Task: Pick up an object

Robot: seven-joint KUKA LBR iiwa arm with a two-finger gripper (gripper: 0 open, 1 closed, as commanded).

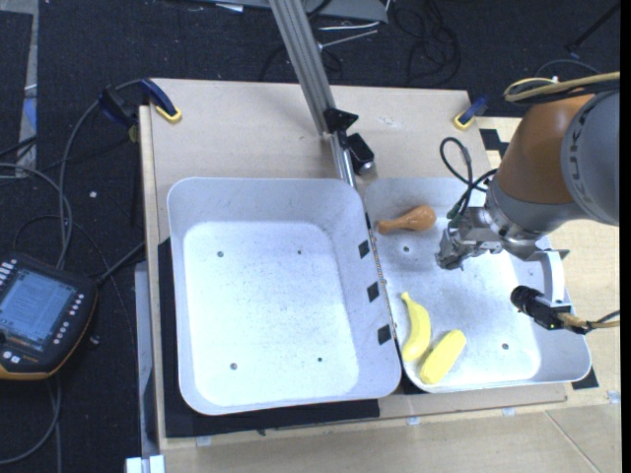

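- Pincer (452, 256) hangs over the right bin (513, 368), just below the brown drumstick (408, 221); spread or pressed together, can't tell.
- Banana (415, 327) and yellow block (443, 356) lie nearer the bin's front.

The right bin (552, 363) serves as landmark: a drumstick-shaped toy (407, 221) lies in its far left part, a banana (416, 325) and an oblong piece (443, 355) touching in its near left corner. The left bin (197, 215) adjoins it.

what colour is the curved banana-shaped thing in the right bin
Yellow. The curved banana-shaped toy shows best in the camera view, lying near the right bin's left wall.
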